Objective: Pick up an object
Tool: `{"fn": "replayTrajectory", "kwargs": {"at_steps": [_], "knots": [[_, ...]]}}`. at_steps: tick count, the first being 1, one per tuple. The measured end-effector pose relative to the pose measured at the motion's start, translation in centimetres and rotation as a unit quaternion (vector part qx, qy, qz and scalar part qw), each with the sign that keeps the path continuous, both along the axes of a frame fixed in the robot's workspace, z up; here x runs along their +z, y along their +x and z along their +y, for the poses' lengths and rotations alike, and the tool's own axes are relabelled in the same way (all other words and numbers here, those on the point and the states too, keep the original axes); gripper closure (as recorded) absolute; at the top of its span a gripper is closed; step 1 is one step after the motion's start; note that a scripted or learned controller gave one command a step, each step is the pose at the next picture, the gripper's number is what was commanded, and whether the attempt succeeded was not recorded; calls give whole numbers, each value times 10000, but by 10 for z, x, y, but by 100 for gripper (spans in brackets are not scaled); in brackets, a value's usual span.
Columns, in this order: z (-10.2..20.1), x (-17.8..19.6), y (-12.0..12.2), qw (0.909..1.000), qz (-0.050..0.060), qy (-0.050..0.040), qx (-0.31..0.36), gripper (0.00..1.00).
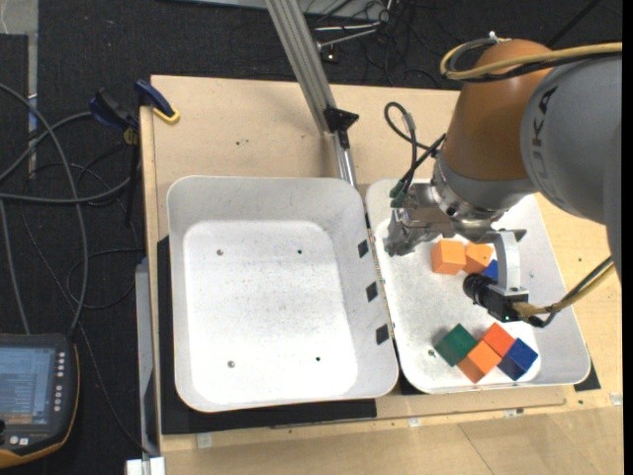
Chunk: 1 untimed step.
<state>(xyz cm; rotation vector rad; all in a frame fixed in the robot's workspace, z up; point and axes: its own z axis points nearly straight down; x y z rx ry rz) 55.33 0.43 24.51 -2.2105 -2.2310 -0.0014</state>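
Note:
My gripper (pixel 400 234) hangs low over the right bin (pixel 415 295), close to its left wall and its back corner. Just to its right lie two orange blocks (pixel 450 256), side by side and partly under the wrist. At the bin's front right sits a cluster: a green block (pixel 457 345), an orange block (pixel 481 361), a red-orange block (pixel 499 339) and a blue block (pixel 519 358). I see nothing held under the gripper.
The left bin (pixel 262 285) lies beside the right one, their walls touching. A metal pole (pixel 307 57) slants in from the back toward the bins' seam. A black camera unit (pixel 490 295) on the wrist hangs over the right bin's middle.

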Motion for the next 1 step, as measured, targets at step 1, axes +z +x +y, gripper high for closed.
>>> {"fn": "replayTrajectory", "kwargs": {"at_steps": [1], "knots": [[61,1,17,10000,-10,3,2,100]]}}
